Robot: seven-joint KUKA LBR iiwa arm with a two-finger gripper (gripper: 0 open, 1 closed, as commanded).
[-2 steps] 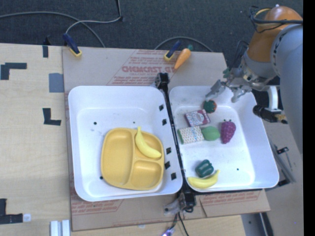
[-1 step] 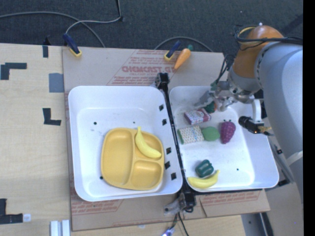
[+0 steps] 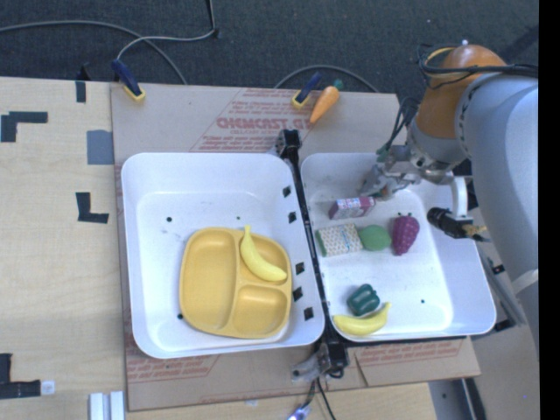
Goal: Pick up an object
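Observation:
The right bin [image 3: 455, 309] holds a small pink and white packet [image 3: 351, 206], a pale patterned sponge block [image 3: 339, 240], a green lump [image 3: 374, 238], a purple grape bunch [image 3: 403, 234], a green pepper [image 3: 363, 299] and a yellow banana [image 3: 360, 323]. My gripper [image 3: 382, 182] hangs low in the back of this bin, just right of and above the pink packet, close to touching it. The arm's grey body and orange band cover the bin's far right side. Nothing shows between the fingers.
The left bin [image 3: 157, 191] carries a yellow divided plate [image 3: 214, 287] with a second banana [image 3: 260, 258] lying on it. An orange carrot [image 3: 323, 103] lies on the cardboard behind the bins. Blue and yellow clamps and cables sit along the back edge.

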